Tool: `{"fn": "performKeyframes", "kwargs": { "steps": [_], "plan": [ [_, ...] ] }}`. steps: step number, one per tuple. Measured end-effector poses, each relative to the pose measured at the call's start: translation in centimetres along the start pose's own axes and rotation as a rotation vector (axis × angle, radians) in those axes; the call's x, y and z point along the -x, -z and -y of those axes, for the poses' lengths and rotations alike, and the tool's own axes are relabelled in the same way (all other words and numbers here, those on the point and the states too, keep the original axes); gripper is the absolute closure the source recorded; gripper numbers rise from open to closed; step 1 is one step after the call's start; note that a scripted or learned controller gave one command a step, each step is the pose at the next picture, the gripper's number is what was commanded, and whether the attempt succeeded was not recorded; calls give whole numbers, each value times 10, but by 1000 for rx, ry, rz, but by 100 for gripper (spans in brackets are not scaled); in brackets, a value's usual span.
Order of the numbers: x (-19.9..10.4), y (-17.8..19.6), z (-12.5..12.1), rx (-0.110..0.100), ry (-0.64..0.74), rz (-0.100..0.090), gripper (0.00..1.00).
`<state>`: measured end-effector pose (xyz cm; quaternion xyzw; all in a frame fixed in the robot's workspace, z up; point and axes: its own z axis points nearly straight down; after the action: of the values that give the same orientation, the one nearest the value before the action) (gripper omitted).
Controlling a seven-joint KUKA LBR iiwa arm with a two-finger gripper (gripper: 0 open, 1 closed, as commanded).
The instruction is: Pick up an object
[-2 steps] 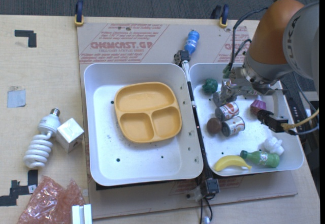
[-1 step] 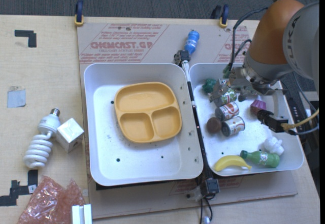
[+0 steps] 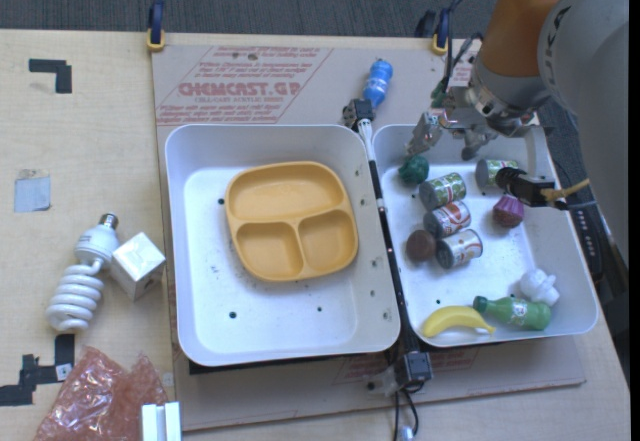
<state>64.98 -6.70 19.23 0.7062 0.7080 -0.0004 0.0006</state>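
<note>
My gripper [image 3: 447, 137] hangs over the far edge of the right bin [image 3: 575, 259], open, with nothing between its fingers [image 3: 424, 133]. Just below it lies a dark green lump [image 3: 413, 170]. Three small cans [image 3: 442, 191] [image 3: 447, 219] [image 3: 459, 248] lie in a column down the bin's middle, with a brown ball [image 3: 420, 245] to their left. A purple piece [image 3: 508, 210] and a grey bottle [image 3: 503, 174] sit to the right. A banana [image 3: 455, 322], a green bottle [image 3: 515, 312] and a white piece [image 3: 535, 284] lie along the near side.
The left bin [image 3: 190, 299] holds a yellow divided plate [image 3: 291, 219]. A blue bottle [image 3: 377, 82] lies behind the bins. On the bench to the left are a spiral light bulb [image 3: 82, 274], a white cube [image 3: 138, 259] and a red mesh bag [image 3: 95, 399].
</note>
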Motion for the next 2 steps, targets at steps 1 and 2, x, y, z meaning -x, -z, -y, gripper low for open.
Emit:
{"fn": "performKeyframes", "kwargs": {
  "steps": [1, 2],
  "plan": [
    [27, -51, 40, -1, -3, 0, 0],
    [40, -100, 18, 0, -1, 0, 0]
  ]
}}
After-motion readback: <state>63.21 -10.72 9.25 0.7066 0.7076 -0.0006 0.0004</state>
